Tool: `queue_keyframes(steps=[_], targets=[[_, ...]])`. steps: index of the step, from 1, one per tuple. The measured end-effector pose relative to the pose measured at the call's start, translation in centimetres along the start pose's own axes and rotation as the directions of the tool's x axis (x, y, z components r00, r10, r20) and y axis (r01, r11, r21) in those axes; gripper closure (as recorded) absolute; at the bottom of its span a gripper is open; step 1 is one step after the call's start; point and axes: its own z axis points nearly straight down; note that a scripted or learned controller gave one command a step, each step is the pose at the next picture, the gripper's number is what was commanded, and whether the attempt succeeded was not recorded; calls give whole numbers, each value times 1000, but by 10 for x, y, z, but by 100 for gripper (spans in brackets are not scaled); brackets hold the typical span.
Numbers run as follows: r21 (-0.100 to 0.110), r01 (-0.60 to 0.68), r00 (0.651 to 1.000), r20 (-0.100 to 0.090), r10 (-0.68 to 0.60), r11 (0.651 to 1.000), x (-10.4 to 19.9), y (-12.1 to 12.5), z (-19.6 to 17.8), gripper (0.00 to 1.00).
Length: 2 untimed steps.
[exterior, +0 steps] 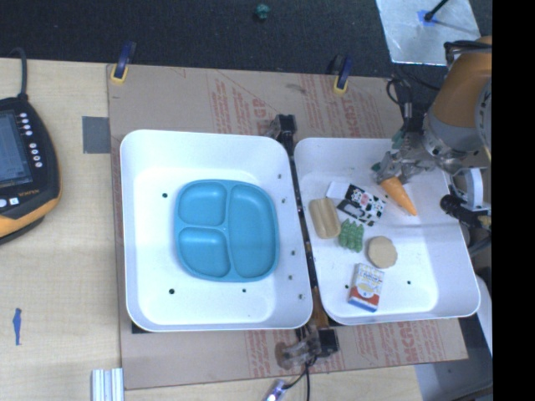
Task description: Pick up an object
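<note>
Partly cropped arm (464,90), gripper (391,167) (blurred) beside carrot (399,195)

Dark carpet (209,15) behind wooden bench (58,291)

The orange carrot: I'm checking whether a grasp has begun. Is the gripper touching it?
Cannot tell. In the camera view the gripper sits right at the upper end of the orange carrot, with neither contact nor gap plain.

Reaching in from three o'clock, grey arm (464,98) bent low, gripper (393,167) angled toward nine o'clock, wrist apparently tilted downward.
</note>
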Motion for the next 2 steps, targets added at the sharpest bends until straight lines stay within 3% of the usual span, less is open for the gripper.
queue_keyframes(steps=[1, 2], targets=[[-2, -2, 1000, 0, 2, 1000, 81, 1, -41, 100], [-3, -1, 1000, 1, 1, 1000, 129, -39, -90, 100]])
